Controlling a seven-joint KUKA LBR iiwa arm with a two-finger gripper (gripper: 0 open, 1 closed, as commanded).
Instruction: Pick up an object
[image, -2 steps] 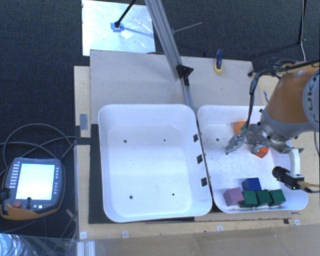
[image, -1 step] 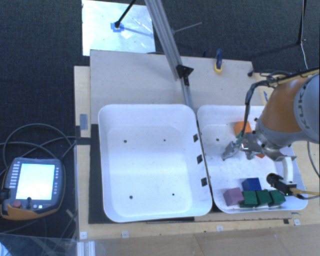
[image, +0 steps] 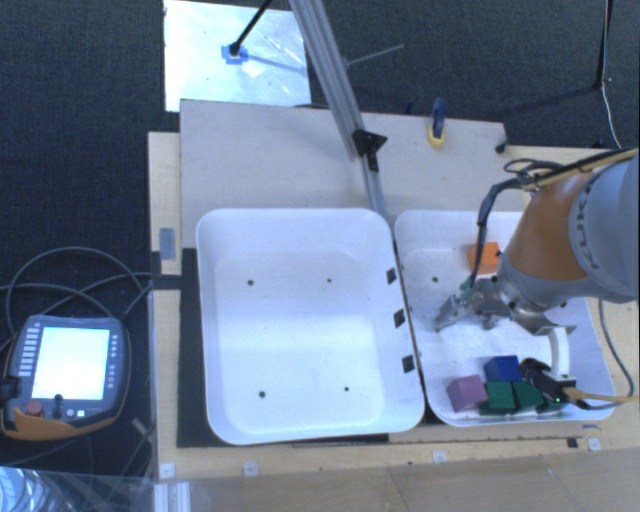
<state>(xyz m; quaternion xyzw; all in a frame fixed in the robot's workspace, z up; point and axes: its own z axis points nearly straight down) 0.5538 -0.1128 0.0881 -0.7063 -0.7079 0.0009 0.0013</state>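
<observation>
My gripper (image: 465, 318) hangs low over the middle of the right bin (image: 430, 250), open, with bare white floor between its fingers. An orange object (image: 485, 257) lies behind it near the bin's far side, partly hidden by the arm. Toward the front of the bin sit a purple block (image: 464, 392), a blue block (image: 502, 368) and a green block (image: 505, 398), close together and a short way in front of the gripper.
The left bin (image: 300, 320) stands beside the right one, and their rims meet in the middle. A grey pole (image: 340, 90) slants across the board behind the bins. A teach pendant (image: 65, 375) lies off the bench at the left.
</observation>
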